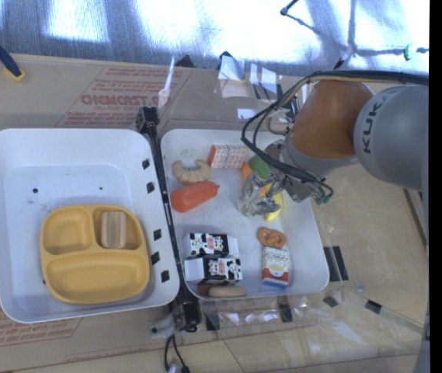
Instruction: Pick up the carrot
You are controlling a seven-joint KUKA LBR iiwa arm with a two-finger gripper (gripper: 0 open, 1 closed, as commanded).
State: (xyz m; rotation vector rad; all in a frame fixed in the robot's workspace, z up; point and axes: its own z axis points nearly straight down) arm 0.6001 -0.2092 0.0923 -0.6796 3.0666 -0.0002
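Observation:
The carrot (249,172) is a small orange piece with a green top, lying in the right bin (308,208) near its far middle. It is partly covered by my gripper (258,199), which hangs low just in front of it with the wrist and orange band above. A yellow item (275,205) pokes out beside the gripper. Whether the carrot is touched cannot be made out.
The right bin also holds a red-orange oblong food (194,196), a curled pastry (190,170), a wafer box (227,156), a pretzel (270,237), an orange carton (276,265) and two milk cartons (214,256). A yellow divided plate (92,274) sits in the left bin (19,162).

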